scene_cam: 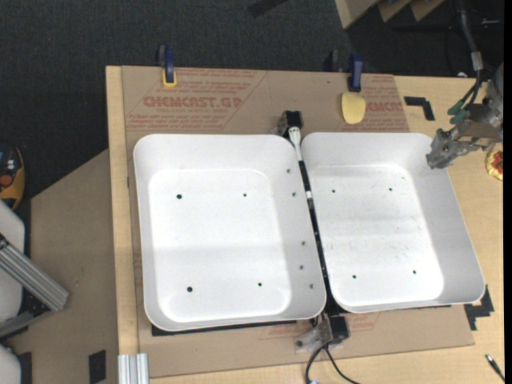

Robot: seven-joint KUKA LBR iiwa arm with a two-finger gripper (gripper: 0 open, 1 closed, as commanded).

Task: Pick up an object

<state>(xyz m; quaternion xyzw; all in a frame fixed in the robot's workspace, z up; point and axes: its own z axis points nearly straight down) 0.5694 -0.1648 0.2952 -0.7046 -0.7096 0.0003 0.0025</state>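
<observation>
1. The gripper (442, 152) hangs over the far right corner of the right bin (458, 238), just at its rim. It is small and blurred here, so I cannot tell whether the jaws stand wide or narrow, and nothing can be seen between them.
2. The grey arm (480, 118) comes in from the right, past the bin's outer edge.
3. As for a thing to pick up, a small pale yellow piece (353, 107) lies on the brown sheet (200, 98) just beyond the right bin's far rim, well apart from the gripper.
4. The right bin's white floor lies open to the left of and nearer than the gripper.
5. A black strip (308, 206) runs between the right bin and the left bin (141, 214), whose rims nearly touch.
6. Two blue clamps (166, 57) pin the sheet's far edge to the bench (80, 214).
7. Dark carpet (120, 14) lies beyond the bench, and a metal rail (32, 282) crosses the near left corner.
</observation>
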